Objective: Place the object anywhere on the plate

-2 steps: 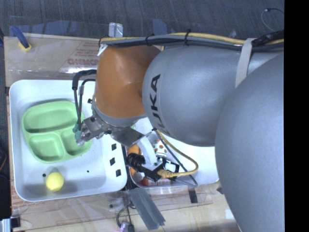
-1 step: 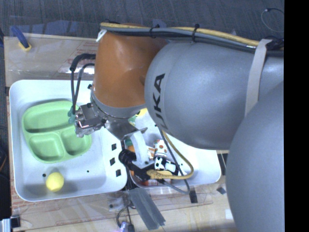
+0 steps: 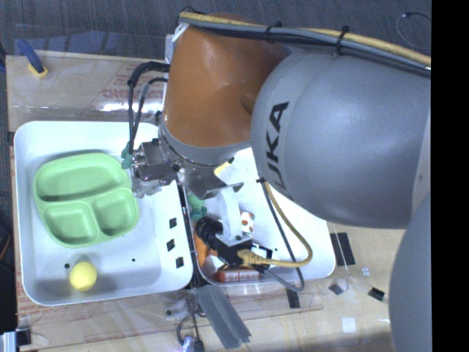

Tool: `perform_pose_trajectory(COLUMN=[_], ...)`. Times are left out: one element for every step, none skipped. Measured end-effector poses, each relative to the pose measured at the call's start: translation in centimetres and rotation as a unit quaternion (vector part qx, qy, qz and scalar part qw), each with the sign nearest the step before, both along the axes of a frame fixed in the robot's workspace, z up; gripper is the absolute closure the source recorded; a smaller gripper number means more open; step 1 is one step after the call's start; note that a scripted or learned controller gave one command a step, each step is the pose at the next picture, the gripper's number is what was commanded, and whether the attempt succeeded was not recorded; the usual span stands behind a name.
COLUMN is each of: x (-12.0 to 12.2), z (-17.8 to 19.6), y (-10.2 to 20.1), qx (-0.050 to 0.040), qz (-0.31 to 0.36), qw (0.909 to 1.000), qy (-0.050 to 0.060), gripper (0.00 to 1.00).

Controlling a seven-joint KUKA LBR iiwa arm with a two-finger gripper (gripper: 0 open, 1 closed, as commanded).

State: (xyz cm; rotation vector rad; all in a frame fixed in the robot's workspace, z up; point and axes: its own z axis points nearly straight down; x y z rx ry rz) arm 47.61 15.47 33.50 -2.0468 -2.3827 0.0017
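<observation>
**Arm low over the right bin, plate waiting in the left**

At the far left, a blue-and-yellow clip was seen on the bench beyond the bins. In the left bin a green plate with three compartments was lying (its long side running roughly from upper left to lower right), and a yellow ball was resting well apart from it near the bin's front corner.

Further right, the gripper was judged to be somewhere under the orange wrist, low over the divide between the bins; whether it was released, clenched or grasping anything could not be told, since it was hidden by the wrist. Just beyond it, the right bin was seen to hold a clutter of small things, among them a white die and a red-brown item at the front rim. Which of these was meant as the object could not be settled. Whatever was to be carried, the plate lay to the left of the wrist, so the coming move was judged to run leftward across the divide.

On the grey arm the letters "UKA" could be read, the first letter being hidden.
</observation>
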Motion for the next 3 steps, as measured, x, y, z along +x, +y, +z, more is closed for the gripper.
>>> perform_pose_trajectory(x=[-0.1,0.1,0.0], z=[-6.8,0.1,4.9], y=[3.4,-6.9,-6.4], qx=[-0.0013,0.0001,-0.0005], qz=[-0.001,-0.100,-0.275], qw=[1.0000,0.9950,0.9616], qy=[0.003,0.000,0.000], gripper=[1.00,1.00,1.00])
